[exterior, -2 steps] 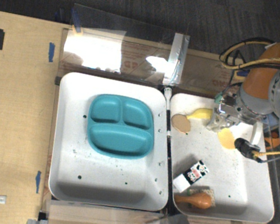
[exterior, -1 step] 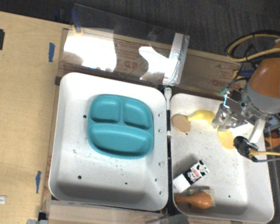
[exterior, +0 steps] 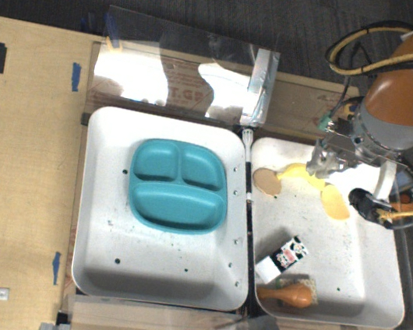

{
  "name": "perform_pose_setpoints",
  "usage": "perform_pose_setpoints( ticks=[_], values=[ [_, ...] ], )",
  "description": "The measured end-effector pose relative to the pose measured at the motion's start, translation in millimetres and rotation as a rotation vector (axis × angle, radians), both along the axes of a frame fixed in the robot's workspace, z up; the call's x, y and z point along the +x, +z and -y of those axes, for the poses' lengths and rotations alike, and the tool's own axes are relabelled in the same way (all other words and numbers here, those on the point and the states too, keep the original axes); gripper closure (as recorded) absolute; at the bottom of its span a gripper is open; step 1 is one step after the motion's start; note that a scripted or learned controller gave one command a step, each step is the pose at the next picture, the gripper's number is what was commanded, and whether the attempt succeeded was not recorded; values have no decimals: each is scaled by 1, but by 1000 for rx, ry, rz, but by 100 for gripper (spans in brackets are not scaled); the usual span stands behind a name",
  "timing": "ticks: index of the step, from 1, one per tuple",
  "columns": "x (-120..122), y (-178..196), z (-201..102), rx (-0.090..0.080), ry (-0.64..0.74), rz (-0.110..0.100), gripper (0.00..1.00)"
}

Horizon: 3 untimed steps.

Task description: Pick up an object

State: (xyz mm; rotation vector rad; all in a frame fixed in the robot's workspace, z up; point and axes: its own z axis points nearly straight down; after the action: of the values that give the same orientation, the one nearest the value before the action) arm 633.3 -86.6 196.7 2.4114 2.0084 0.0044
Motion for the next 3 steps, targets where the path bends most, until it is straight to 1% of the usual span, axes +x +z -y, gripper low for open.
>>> perform_pose_setpoints(
  ticks=[1,2,3],
  values=[
    [-55,2,-17,1,520,-5,100],
    [-88,70,0,-7,1067,2,100],
    [-115,-13,-31,2,283,-8,100]
  ],
)
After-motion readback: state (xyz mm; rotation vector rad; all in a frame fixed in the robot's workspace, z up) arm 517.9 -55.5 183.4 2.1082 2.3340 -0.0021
